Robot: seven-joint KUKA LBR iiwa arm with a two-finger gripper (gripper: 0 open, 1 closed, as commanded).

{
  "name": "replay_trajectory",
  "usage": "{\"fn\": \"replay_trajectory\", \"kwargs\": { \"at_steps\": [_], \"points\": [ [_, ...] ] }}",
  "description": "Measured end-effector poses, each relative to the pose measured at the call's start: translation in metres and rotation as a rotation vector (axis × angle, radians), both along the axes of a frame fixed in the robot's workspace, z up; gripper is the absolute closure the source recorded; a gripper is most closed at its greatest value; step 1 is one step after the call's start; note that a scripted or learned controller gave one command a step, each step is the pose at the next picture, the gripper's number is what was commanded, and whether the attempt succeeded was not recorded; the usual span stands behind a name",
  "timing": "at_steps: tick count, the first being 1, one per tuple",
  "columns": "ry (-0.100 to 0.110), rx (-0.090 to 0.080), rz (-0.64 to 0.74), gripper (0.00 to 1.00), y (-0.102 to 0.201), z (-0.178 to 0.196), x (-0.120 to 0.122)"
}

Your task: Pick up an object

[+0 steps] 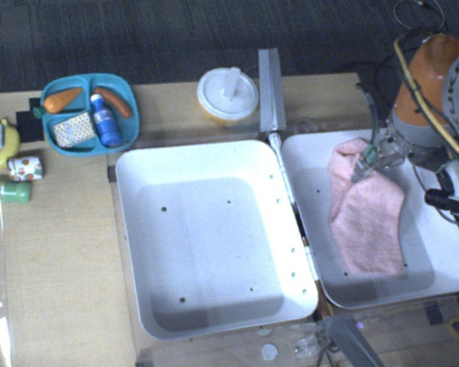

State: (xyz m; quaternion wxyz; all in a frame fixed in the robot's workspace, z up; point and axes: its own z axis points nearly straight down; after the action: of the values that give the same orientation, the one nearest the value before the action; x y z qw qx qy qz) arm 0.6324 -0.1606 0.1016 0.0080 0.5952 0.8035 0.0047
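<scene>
A pink cloth [368, 220] lies crumpled in the right bin [446, 273], running from the bin's upper middle down toward its front. My gripper [369, 161] hangs low over the cloth's upper right corner, at or just above the fabric. The grey arm with its orange band [431, 73] comes in from the right behind it. The cloth's top edge bunches up right beside the gripper's tip. The tip looks small and dark against the cloth.
The left bin [211, 238] sits beside the right one, with a metal bar [269, 92] rising between them at the back. Behind the bins stand a white lidded cup [228, 95] and a blue divided plate [127, 116] of toy food. A banana [4, 145], a can [25, 168] and a green bottle [0, 191] lie far left. Cables [453, 194] hang by the right bin's edge.
</scene>
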Motion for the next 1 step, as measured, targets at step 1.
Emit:
{"fn": "replay_trajectory", "kwargs": {
  "at_steps": [1],
  "points": [
    [0.013,0.004,-0.149,1.0,0.0907,0.1059,0.0231]
  ]
}}
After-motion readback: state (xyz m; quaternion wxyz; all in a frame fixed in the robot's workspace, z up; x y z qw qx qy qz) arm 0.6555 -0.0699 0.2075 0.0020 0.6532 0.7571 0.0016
